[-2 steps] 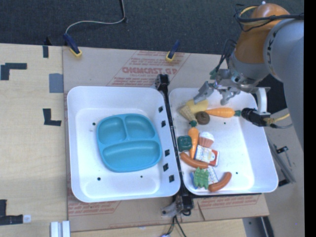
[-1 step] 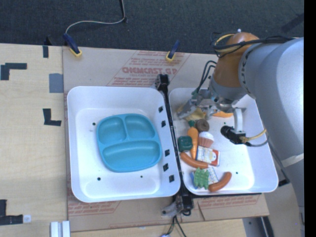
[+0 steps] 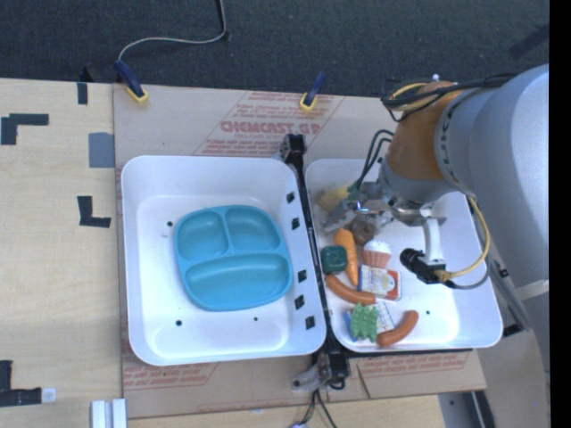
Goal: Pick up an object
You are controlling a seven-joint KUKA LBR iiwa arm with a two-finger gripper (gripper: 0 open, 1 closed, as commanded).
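Arm (image 3: 500,141), grey, orange-banded, over right bin (image 3: 477,324); gripper (image 3: 361,205) low at bin's upper-left among clutter, grip state cannot be told; candidates carrot (image 3: 348,252), sausage (image 3: 398,327), close-packed; best practice, judged: target an isolated piece, descend plumb, clear of neighbours.

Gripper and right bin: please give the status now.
Gripper low over right bin, upper left part. Nothing seen held. Carrot, sausages crowded just below.

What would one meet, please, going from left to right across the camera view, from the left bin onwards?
Left bin → blue divided plate → clamps between the bins → green block → carrot → hand → right bin.
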